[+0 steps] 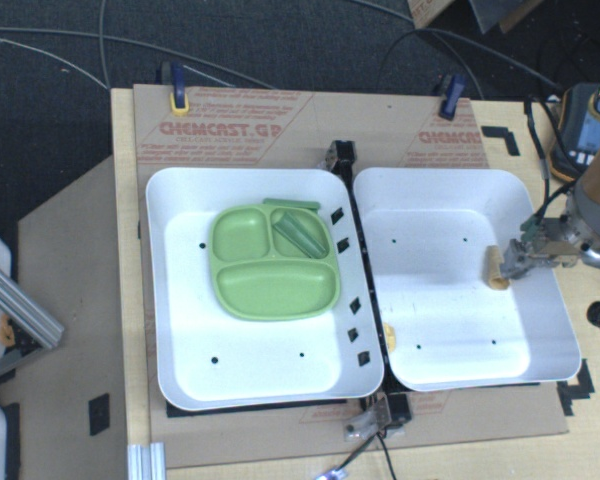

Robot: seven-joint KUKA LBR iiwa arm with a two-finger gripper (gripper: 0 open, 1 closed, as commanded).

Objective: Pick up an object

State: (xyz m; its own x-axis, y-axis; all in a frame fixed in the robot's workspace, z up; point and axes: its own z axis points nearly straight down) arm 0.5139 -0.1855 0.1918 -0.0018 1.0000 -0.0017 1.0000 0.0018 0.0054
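The scene is lit evenly and brightly from above, and the white bins [450, 363] are rendered close to overexposed. Soft, short shadows are cast inside their walls. The gripper [515, 260] appears slightly blurred, perhaps by motion.

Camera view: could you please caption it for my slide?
Pincer by a tan object in the right bin; green plate left.

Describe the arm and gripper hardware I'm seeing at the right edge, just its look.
The arm looks grey, rounded and bulky, partly cut off by the frame edge. Its gripper is a small metallic grey assembly of dark and silvery parts, too small to resolve in detail. Thin dark cables loop near the arm. A blue and grey device sits behind it.
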